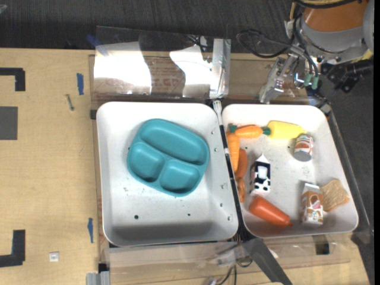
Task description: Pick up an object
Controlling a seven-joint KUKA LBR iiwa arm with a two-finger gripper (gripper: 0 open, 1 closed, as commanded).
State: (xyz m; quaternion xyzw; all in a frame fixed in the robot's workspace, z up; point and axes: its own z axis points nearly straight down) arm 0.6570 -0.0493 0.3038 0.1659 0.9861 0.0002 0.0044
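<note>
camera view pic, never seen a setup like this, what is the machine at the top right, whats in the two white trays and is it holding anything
This is one camera fixed above a bench, looking down at a slant. The grey and orange shape at the top right is a robot arm. Its gripper, a two-finger claw, hangs above the back edge of the right bin and has nothing between its fingers.

Two shallow white bins sit side by side. The left bin holds a teal divided plate. The right bin holds toy food: several carrots, one along the back, a yellow piece, a small can, a black and white carton, an orange-red piece near the front, a small printed box and a tan slice like bread.

The job is to pick up an object; nothing is lifted yet.
</note>
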